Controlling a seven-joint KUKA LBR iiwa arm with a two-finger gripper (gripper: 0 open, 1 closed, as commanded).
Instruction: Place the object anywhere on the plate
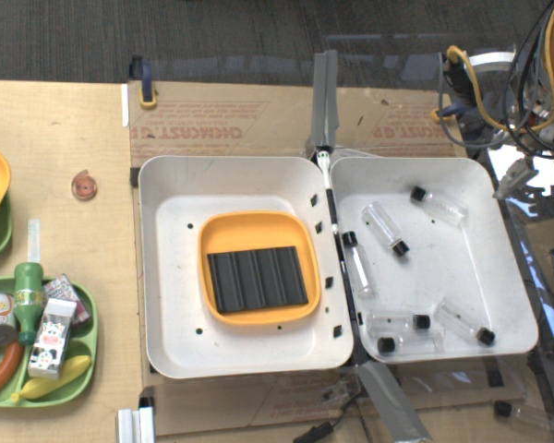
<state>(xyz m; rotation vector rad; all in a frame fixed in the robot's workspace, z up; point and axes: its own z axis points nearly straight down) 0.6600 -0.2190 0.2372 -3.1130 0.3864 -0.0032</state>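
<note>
Green tray [85, 363] of toy food on the bench, far left, not part of the task. White left bin [166, 247]: orange plate [258, 226] at centre, carrying a dark ribbed pad [258, 280]. White right bin [503, 257]: clear vials with black caps, scattered, e.g. one [386, 227] near the top and one [466, 323] lower right; the object is likely one of these. Claw state: cannot tell. Risks: smooth round vials may slip or roll from a pinch; those against the walls leave little room.
</note>
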